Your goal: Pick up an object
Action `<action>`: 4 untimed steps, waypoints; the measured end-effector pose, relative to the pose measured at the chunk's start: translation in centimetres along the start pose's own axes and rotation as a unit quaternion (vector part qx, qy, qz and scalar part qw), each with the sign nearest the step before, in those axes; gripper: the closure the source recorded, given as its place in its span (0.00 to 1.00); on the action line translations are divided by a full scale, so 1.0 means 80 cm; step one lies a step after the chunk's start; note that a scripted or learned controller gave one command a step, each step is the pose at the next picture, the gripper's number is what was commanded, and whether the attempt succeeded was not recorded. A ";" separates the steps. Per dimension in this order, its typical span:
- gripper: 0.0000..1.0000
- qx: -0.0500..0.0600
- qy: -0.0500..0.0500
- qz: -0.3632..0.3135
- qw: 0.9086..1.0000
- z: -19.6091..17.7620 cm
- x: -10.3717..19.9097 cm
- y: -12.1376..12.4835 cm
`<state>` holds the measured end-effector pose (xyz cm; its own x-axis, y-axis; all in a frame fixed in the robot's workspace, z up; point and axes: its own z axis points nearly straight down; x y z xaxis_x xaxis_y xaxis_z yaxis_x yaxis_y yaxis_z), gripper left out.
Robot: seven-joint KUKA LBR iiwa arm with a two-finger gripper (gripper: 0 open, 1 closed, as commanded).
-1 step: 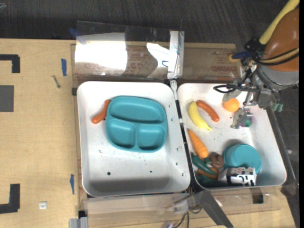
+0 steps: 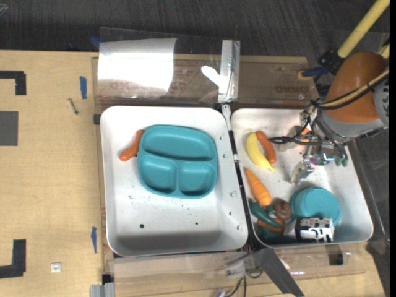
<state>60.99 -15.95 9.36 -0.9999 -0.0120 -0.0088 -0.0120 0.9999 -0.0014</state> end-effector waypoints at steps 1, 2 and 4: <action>0.00 -0.001 0.003 -0.028 1.000 0.007 -0.070 0.075; 0.00 -0.001 0.001 0.067 0.998 0.007 -0.055 0.079; 1.00 0.000 -0.006 0.161 0.987 -0.011 -0.050 0.076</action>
<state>64.88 -9.79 10.25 -0.9517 0.3065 -0.0206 0.3065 0.9519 0.0043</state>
